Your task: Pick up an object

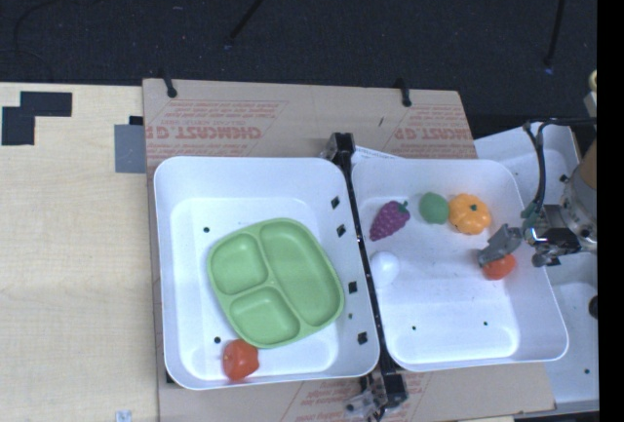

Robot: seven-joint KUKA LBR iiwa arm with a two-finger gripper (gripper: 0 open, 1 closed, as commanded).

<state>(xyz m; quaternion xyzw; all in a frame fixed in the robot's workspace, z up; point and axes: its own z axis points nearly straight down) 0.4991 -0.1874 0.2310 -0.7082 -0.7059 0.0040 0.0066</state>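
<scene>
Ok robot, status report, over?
Gripper in right bin, over red toy. Grip unconfirmed. Orange pumpkin close by.

Even overhead light, soft shadows, bright white bins (444,352), slightly soft focus.

The arm (585,167) is cut off by the right edge, leaving its wrist end in view. The tool (517,243) covers the upper part of a small red-orange object (500,266), too small to identify, and its finger spacing cannot be judged.
</scene>
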